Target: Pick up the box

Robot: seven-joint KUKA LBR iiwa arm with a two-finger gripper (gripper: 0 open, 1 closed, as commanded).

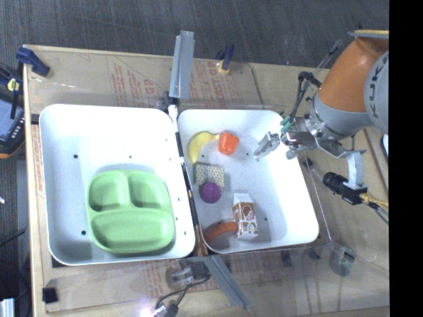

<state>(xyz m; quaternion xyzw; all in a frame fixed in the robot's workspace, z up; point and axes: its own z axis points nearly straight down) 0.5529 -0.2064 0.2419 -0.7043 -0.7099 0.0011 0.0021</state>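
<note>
Bins side by side on the wooden desk (99,78), and here is what they carry. The left bin (59,131) holds a green divided tray (131,211), three compartments, sitting toward its near end. The right bin (291,203) is the busy one: a yellow banana (197,144) and an orange piece (228,142) up at the far end, a patterned square pad (209,175) just below them, a purple ball (210,191) touching that pad's near edge, and a reddish sausage-shaped piece (219,230) at the near wall.

The box (244,218), white with brown print, sits in the right bin's near half, just right of the sausage piece and near the purple ball. Its long axis runs from the far end toward the near end of the bin, gabled top pointing away.

The tool (268,144) hovers over the right bin's far right part, well apart from the box, fingers slightly spread, nothing between them.

Blue clamps (32,59) grip the desk's far edge; dark floor (231,12) lies beyond.
</note>
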